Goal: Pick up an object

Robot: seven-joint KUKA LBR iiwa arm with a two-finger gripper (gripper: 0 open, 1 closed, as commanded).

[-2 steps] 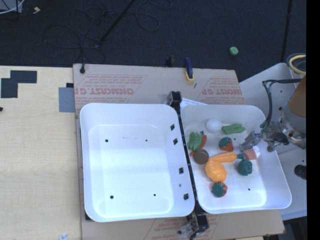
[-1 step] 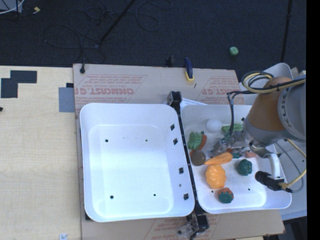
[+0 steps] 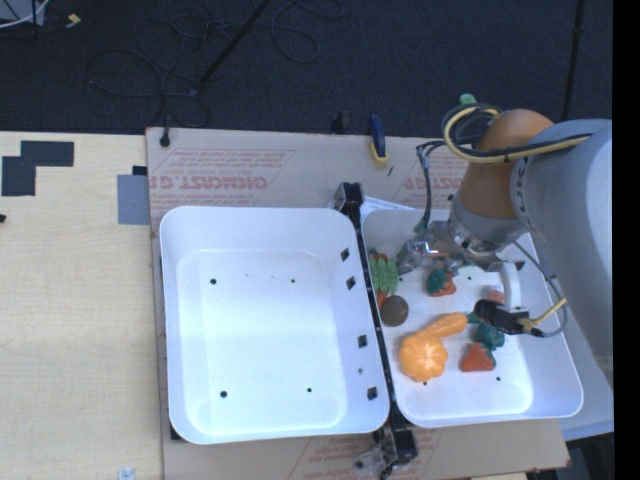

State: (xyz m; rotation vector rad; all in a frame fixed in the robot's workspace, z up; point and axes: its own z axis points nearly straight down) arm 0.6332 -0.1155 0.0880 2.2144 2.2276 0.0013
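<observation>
Large grey arm point(image 3: 590, 238), smooth and rounded, with pale matte shell. Above the wrist an orange band point(image 3: 500, 173), dome-like in shape and a little glossy. Over the orange part a loop of cables point(image 3: 470, 133), yellow and black together, with a small green piece at the top. Thin black wires down the side of the wrist. Below the band a darker metal wrist section point(image 3: 455, 240), grey and silver, with small parts too blurred to name.
</observation>
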